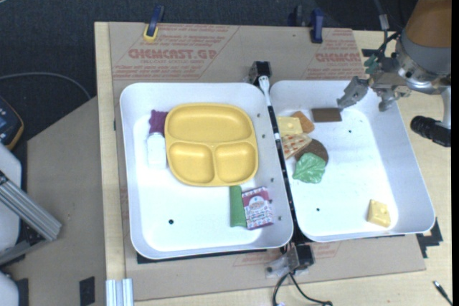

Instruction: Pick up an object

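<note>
where the gripper (368,92) hangs open, brown bar (326,115) lying left-right

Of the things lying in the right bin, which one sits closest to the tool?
The flat dark brown piece near the bin's far edge, just left of the tool. The green item and yellow block lie nearer the camera.

In the left shallow white bin (136,175), a large yellow three-compartment plastic tray (211,143) takes up the upper middle, with a purple item (157,121) and a white bottle (155,150) wedged between it and the left wall. A green stick (237,206) and a small red-patterned packet (257,208) sit near the front right. The front left floor lies open. In the right shallow white bin (401,154), food pieces crowd the left wall; its middle and right floor offer free passage, save a yellow cheese wedge (379,213) at the front right.
</note>
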